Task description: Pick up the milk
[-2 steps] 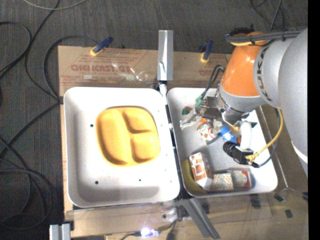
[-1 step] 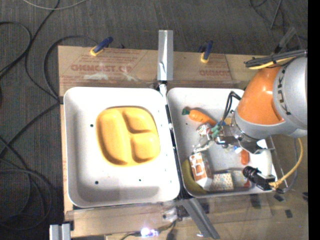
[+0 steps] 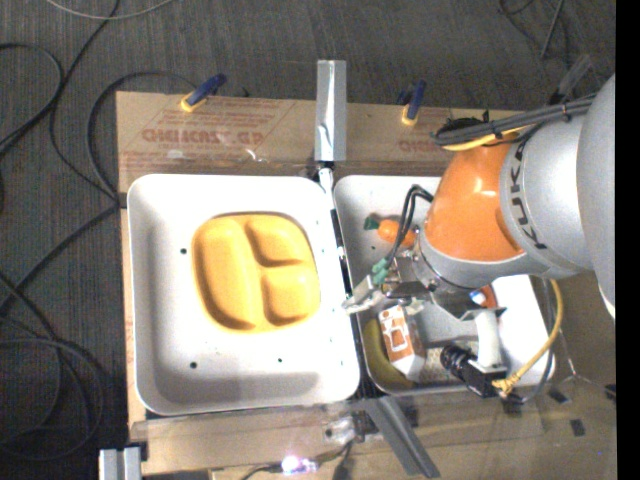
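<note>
The milk (image 3: pixel 400 340) is a small white carton with an orange-brown label. It lies near the front left corner of the right bin (image 3: pixel 350 203). My gripper (image 3: pixel 378 290) hangs over the left side of that bin, just behind the carton and close above it. The wrist and the orange band hide much of the bin's middle. I see nothing clearly held in the gripper.
A yellow divided plate (image 3: pixel 258 271) lies in the left bin (image 3: pixel 160 368). In the right bin, an orange carrot-like piece (image 3: pixel 384 230) sits at the back left, a small green thing (image 3: pixel 380 267) near the gripper, and a red thing (image 3: pixel 487 296) beside the arm.
</note>
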Tool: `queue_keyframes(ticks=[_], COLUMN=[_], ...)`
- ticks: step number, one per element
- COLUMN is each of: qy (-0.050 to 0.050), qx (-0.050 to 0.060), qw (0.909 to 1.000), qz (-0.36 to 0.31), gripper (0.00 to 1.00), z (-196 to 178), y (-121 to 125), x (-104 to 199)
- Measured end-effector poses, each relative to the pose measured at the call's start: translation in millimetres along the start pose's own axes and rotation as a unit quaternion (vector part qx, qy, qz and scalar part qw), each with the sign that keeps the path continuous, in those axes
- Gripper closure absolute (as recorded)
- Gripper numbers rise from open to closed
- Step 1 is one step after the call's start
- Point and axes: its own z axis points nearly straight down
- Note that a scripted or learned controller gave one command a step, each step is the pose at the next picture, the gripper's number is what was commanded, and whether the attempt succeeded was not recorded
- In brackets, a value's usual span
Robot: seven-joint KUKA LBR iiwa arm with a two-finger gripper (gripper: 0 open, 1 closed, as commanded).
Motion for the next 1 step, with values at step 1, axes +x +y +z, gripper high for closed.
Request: queue_keyframes(ticks=[1], qy=[0.007], qx=[-0.010], qw=[0.9999], qz=[0.009], gripper=[0.00], z=[19.6], y=[30.5], x=[-35.8])
